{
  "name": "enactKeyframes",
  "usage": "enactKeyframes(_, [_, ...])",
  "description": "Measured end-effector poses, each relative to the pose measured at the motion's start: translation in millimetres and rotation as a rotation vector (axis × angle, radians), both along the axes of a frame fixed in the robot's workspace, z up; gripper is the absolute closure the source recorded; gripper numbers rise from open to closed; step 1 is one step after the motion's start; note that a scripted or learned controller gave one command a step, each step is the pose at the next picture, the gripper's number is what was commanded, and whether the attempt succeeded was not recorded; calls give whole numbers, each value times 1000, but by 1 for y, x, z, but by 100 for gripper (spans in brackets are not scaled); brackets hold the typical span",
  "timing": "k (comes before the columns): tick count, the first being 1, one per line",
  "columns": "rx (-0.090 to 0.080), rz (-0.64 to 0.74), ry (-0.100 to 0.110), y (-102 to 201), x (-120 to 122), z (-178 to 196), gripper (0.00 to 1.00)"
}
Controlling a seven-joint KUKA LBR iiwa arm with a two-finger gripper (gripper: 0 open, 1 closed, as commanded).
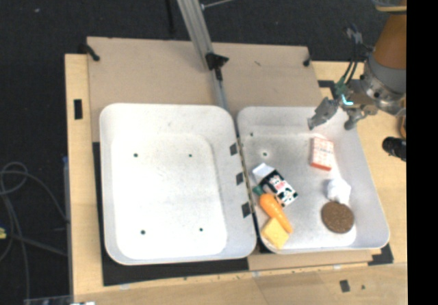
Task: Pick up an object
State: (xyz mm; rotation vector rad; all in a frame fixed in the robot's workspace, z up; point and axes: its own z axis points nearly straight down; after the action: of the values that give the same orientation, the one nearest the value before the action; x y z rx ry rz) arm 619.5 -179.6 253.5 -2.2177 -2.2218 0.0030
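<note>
The gripper (338, 116) hung over the right bin's (287, 126) rim at about one o'clock, its two fingers spread apart with nothing between them. Just below it, toward six o'clock, lay a pink box (321, 153), apart from the fingers. Further toward six sat a white lump (338, 191) and, touching it, a brown disc (337, 217). At the bin's eight o'clock side a black-and-white carton (275, 183), a carrot (272, 208) and a yellow block (276, 234) crowded together. The left bin (164, 180) lay at nine o'clock, alongside.
</note>
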Motion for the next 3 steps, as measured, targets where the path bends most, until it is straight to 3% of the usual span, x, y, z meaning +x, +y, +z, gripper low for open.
enactKeyframes(1, [-3, 2, -5, 0, 1, 3, 0])
enactKeyframes(3, [-3, -4, 0, -9, 1, -84, 0])
